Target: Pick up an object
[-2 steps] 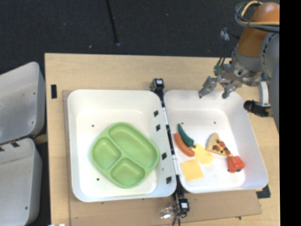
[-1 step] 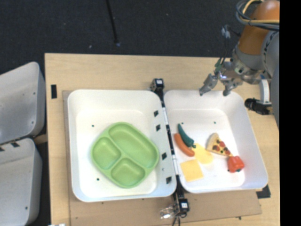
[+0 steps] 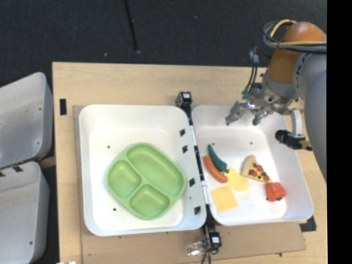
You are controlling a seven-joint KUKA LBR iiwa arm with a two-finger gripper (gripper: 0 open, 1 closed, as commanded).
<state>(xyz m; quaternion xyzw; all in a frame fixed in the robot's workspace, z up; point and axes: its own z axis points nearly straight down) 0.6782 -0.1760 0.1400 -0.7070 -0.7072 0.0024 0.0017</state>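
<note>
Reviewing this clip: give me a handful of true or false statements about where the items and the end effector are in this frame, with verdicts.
1. The green divided plate lies in the left bin. True.
2. The pizza slice sits on the green divided plate. False: it lies in the right bin.
3. The end effector is over the far edge of the right bin, with nothing between its fingers. True.
4. The orange hot dog is in the left bin. False: it lies in the right bin, close to the divider, beside a dark green piece.
5. The yellow cheese square lies nearer the camera than the hot dog. True.
</note>
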